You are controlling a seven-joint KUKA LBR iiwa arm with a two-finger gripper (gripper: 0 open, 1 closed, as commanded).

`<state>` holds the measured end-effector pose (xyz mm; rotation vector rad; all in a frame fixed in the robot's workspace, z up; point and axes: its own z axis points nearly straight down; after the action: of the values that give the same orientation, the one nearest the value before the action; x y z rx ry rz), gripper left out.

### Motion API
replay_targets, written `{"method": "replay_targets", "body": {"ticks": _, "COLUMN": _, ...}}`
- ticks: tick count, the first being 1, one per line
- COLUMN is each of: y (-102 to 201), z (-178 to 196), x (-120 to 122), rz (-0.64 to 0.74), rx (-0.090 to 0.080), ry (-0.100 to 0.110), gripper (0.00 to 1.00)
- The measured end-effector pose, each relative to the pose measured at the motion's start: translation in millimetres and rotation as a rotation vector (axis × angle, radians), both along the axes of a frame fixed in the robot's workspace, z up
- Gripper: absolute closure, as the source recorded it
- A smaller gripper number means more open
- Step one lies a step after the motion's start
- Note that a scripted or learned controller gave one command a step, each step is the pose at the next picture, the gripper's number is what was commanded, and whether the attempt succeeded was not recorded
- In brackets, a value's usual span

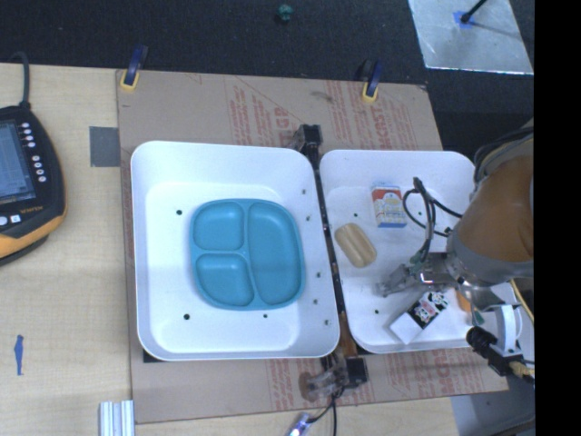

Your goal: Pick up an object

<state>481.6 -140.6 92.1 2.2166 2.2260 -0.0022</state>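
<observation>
While the gripper hangs low in the right bin, fingers apart and holding nothing, the tan bun lies just far-left of it.

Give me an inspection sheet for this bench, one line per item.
Surface: cardboard sheet on a wooden bench, two white bins side by side.
Job's things: right bin holds a small carton, a tan bun and a black-and-white box.
Clutter: blue divided plate in the left bin.
Gripper: gripper low over the right bin, beside the box; nothing seen between its fingers.
Cables: black loops by the wrist.
Surroundings: pendant at left; clamps on the far edge.
</observation>
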Motion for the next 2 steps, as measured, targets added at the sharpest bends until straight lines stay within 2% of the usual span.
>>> {"method": "replay_targets", "body": {"ticks": 1, "y": -71.5, "z": -0.1, "x": 59.1, "rz": -0.003, "rx": 0.001, "ry": 0.001, "gripper": 0.00}}
{"method": "replay_targets", "body": {"ticks": 2, "y": 3.1, "z": -0.3, "x": 120.3, "rz": 0.002, "rx": 0.001, "ry": 0.003, "gripper": 0.00}}
